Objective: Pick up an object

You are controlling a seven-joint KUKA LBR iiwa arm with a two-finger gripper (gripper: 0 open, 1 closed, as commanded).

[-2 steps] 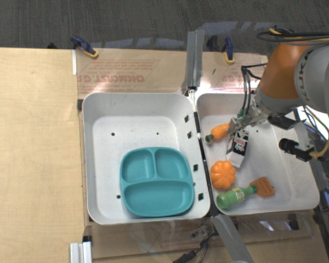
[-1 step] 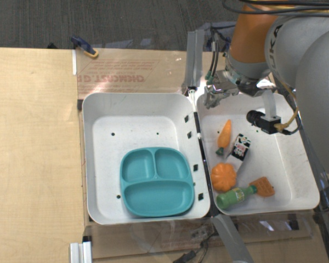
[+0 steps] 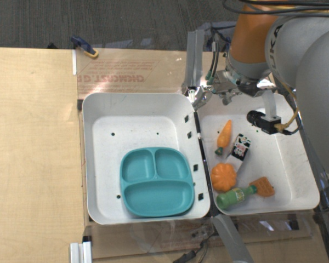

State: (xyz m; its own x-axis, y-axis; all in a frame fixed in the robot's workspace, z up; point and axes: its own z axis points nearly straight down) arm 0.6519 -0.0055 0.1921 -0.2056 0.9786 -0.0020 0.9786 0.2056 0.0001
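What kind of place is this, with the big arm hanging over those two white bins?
Probably a robotics lab's test bench. A grey and orange robot arm hangs over two white bins: the left bin holds a teal divided plate, the right bin holds toy food such as a carrot and a small pumpkin.

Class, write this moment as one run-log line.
gripper: above bins' divider, far edge | right bin: carrot, pumpkin, green bottle | left bin: teal plate

Arm (image 3: 296,32) cut off by right edge; end effector (image 3: 222,92) fingers unclear.
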